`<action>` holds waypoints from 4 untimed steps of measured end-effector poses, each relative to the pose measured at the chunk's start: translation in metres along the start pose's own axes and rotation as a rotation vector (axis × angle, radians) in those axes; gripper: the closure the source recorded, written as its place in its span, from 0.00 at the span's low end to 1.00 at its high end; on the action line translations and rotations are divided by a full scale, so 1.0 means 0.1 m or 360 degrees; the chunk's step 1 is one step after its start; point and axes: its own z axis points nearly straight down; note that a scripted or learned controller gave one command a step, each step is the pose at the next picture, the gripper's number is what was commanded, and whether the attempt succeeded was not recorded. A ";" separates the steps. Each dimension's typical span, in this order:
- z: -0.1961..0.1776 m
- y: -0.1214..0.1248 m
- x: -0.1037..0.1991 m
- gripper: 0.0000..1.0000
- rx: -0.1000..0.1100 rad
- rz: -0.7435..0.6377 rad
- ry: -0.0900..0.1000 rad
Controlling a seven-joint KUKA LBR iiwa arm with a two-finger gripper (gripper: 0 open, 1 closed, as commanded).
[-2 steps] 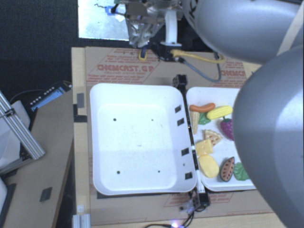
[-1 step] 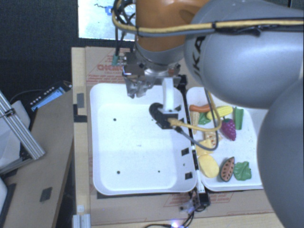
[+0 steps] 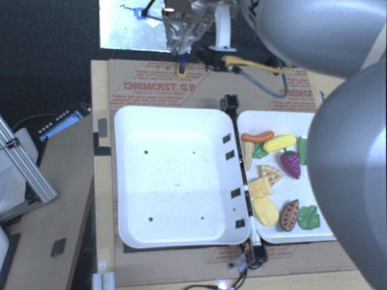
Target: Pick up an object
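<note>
While the gripper (image 3: 181, 52) hangs at twelve o'clock beyond both bins, finger state indeterminable, the toys lie in the right bin (image 3: 275, 234) at three o'clock, so it should descend squarely over a well-separated item like the grapes (image 3: 291, 164).
</note>
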 end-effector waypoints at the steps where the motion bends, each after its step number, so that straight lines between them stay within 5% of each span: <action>1: 0.68 -0.85 0.05 1.00 0.0040 -0.0007 -0.0007; 2: 0.08 -0.01 0.04 1.00 0.0006 0.0000 -0.0001; 3: 0.25 -0.80 0.06 1.00 0.0028 -0.0008 -0.0002; 4: -0.64 -0.10 0.04 1.00 0.0003 -0.0003 0.0001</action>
